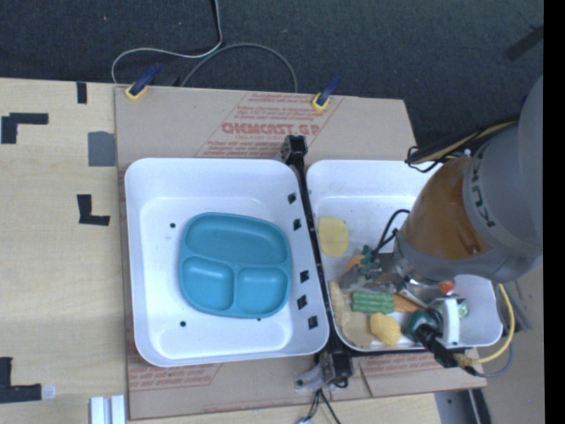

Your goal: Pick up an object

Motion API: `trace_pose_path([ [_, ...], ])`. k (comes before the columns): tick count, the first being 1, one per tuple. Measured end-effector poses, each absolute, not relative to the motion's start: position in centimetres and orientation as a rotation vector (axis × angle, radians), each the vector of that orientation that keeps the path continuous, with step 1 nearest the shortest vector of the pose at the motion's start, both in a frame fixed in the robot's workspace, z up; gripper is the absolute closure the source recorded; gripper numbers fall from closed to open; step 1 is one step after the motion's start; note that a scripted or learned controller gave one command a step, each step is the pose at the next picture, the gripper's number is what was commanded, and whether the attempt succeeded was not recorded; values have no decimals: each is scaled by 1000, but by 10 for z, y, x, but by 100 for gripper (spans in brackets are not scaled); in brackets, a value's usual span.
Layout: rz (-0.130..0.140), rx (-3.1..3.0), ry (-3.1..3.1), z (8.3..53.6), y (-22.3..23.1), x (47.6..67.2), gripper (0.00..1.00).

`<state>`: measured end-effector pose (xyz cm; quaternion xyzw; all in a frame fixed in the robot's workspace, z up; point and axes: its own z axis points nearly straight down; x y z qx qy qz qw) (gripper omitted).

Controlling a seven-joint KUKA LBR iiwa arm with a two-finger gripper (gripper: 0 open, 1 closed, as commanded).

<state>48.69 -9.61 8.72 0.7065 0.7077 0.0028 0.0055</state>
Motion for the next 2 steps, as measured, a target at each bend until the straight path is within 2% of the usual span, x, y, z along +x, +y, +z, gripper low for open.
trace_pose_path([
  [1, 3, 2217, 2221, 86, -96, 543, 0],
  [2, 4, 2215, 2216, 97, -97, 542, 100],
])
